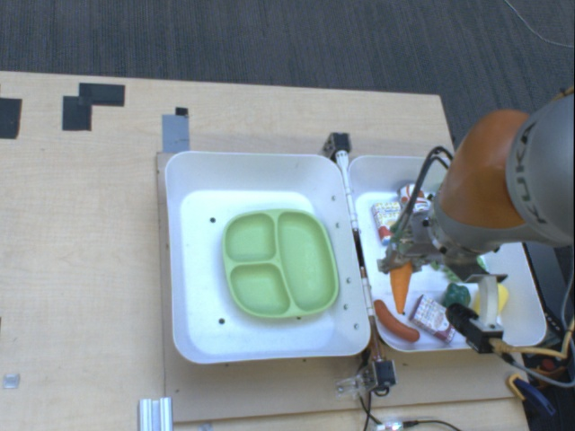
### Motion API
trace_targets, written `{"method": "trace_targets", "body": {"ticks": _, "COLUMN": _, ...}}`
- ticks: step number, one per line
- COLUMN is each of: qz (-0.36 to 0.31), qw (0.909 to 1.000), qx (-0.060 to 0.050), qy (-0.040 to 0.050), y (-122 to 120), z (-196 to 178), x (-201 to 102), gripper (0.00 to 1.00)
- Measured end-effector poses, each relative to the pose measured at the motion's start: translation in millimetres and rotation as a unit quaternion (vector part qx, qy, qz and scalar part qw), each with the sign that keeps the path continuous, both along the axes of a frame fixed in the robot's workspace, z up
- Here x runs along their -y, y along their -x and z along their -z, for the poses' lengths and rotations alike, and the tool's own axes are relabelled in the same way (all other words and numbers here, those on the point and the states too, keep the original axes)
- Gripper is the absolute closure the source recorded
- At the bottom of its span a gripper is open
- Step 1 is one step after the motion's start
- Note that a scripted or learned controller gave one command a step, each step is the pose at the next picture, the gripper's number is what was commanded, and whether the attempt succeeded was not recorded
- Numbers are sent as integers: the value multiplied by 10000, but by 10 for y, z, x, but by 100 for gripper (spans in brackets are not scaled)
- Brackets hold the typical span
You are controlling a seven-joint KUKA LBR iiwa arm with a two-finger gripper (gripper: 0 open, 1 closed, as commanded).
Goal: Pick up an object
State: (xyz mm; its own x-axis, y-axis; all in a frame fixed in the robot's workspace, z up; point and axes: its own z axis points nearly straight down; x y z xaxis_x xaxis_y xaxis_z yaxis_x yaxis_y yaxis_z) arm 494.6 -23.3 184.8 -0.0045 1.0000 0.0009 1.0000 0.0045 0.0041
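Carrot (400, 285) lies in the right bin (530, 326) at about nine o'clock, just under the gripper (409, 254), whose grip state I cannot tell, with a sausage (395, 321) at six o'clock.

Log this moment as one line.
arm: over right bin | gripper: above toy carrot | left bin: green divided plate
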Motion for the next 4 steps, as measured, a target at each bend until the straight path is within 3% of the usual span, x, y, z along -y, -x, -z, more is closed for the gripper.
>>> {"method": "trace_targets", "body": {"ticks": 2, "qz": -8, "qw": 10000, "qx": 0, "qy": 0, "y": 69, "z": -195, "x": -285, "gripper": 100}}
{"method": "trace_targets", "body": {"ticks": 4, "qz": -77, "qw": 10000, "qx": 42, "qy": -4, "y": 36, "z": -407, "x": -301, "gripper": 100}}
